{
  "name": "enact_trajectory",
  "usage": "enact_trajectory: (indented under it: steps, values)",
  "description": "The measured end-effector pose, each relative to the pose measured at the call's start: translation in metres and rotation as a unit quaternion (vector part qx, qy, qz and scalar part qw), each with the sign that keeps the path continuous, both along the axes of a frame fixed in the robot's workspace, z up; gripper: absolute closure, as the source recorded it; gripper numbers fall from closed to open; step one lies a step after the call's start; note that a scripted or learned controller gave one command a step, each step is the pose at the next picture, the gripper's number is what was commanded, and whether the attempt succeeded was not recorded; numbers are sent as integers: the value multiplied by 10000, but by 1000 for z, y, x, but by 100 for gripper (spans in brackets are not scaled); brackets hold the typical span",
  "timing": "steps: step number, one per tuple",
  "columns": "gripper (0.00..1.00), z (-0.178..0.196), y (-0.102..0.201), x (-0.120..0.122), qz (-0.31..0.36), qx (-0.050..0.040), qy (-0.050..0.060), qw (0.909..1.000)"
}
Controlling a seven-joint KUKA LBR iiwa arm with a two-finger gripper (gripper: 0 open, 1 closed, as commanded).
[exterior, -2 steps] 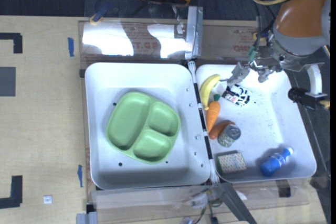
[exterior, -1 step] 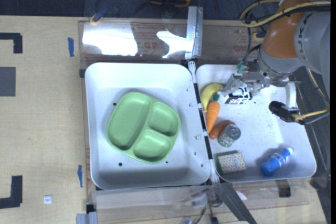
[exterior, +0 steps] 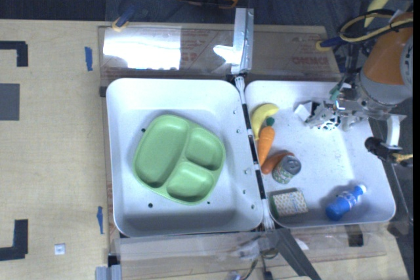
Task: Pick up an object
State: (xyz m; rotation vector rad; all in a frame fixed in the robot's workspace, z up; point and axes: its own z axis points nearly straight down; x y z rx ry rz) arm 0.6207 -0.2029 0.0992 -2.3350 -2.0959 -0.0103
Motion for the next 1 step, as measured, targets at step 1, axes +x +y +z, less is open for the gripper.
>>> enact_trajectory:
  steps: [1]
  values:
    - [0,-1,5,38,-2211,16,341,9747]
